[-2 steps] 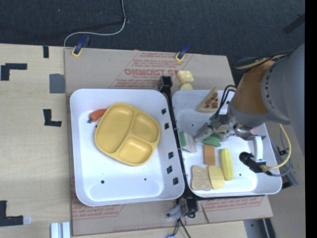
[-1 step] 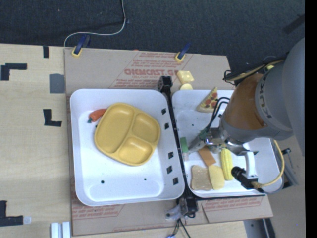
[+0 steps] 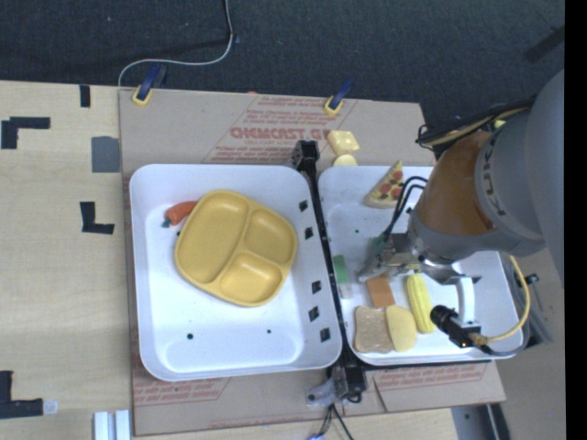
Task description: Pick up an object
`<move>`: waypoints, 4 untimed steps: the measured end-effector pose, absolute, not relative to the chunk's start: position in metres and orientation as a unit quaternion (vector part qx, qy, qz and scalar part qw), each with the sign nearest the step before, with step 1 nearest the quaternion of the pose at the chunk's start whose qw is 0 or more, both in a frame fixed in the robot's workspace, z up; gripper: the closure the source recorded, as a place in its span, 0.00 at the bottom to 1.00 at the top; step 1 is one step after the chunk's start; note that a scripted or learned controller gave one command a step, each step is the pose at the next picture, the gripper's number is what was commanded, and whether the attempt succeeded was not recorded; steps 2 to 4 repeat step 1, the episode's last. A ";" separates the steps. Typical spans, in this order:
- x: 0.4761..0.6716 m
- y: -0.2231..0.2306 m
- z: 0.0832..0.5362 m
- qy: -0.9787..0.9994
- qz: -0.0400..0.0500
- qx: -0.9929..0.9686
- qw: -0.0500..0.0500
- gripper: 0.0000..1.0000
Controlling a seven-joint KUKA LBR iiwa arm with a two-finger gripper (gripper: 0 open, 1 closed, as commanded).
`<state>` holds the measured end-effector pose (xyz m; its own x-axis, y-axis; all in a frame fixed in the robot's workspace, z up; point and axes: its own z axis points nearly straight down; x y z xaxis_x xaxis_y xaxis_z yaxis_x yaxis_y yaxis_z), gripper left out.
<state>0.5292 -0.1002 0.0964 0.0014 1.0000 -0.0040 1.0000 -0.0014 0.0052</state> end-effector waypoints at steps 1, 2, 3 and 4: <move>0.548 -0.026 0.190 0.710 0.003 0.704 0.002 1.00; 0.548 -0.026 0.190 0.710 0.003 0.704 0.002 1.00; 0.548 -0.026 0.190 0.710 0.003 0.704 0.002 1.00; 0.548 -0.026 0.190 0.710 0.003 0.704 0.002 1.00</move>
